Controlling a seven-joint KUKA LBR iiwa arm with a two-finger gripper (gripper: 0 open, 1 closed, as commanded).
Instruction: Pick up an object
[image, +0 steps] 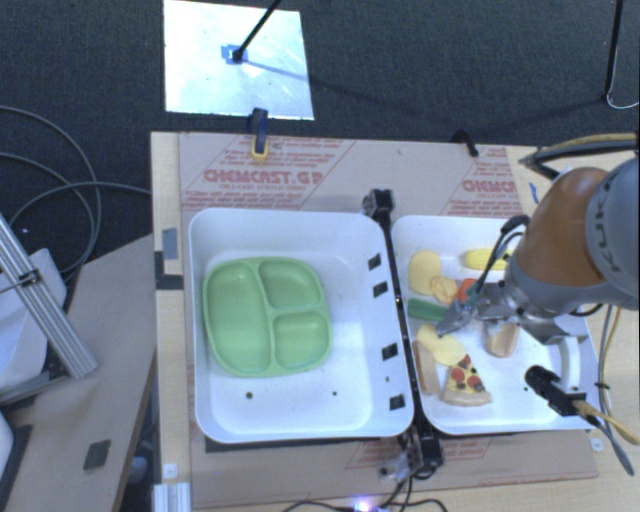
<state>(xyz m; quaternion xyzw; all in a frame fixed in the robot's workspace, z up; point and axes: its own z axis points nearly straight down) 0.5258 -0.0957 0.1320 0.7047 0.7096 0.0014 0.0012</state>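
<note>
One pizza slice (465, 380), two bins (300, 225) (one green tray (267, 314)).

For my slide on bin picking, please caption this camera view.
Arm reaches over toy food in the right bin; a green plate sits in the left bin.

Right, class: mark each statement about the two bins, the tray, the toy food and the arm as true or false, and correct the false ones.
1. The green divided tray lies in the left bin. True.
2. The toy pizza slice lies on the green tray. False: it lies in the right bin, near its front edge.
3. The gripper is over the right bin, among the toy food. True.
4. The tray has five compartments. False: it has three.
5. The arm's orange band sits above the left bin. False: it is over the right bin.
</note>
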